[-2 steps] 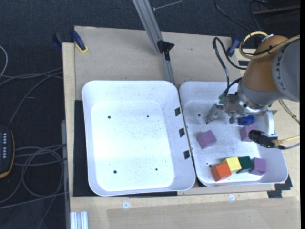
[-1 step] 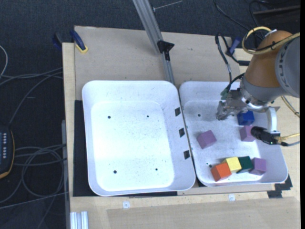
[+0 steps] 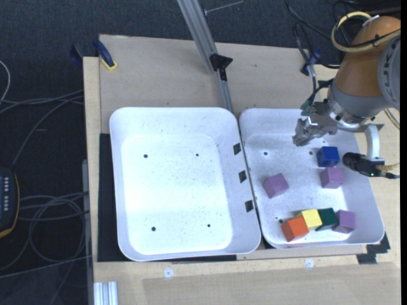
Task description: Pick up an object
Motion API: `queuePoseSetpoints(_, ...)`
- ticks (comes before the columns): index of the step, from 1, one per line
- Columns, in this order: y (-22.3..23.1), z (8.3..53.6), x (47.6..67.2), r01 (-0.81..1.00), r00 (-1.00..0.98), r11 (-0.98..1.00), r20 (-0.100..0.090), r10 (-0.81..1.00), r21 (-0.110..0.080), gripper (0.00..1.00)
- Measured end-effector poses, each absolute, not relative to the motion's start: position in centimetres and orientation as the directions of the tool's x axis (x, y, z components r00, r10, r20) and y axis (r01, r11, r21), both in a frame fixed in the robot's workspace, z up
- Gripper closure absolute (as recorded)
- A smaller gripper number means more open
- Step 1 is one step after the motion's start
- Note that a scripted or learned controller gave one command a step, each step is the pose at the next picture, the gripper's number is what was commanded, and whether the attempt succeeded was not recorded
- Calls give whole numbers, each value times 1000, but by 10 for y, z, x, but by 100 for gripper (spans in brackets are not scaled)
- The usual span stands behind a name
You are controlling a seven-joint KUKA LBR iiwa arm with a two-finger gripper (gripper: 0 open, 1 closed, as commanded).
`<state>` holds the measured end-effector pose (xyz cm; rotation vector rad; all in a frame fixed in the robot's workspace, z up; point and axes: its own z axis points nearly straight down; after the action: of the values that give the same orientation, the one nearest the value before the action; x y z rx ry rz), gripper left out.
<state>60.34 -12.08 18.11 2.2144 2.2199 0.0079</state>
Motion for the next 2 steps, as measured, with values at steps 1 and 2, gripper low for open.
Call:
queuePoseSetpoints(1,-125,245,602,1000,-1,1,-2,1000,9,100)
queuePoseSetpoints(2,-125,274,603,1000,-1,1,-1,1000,5,100)
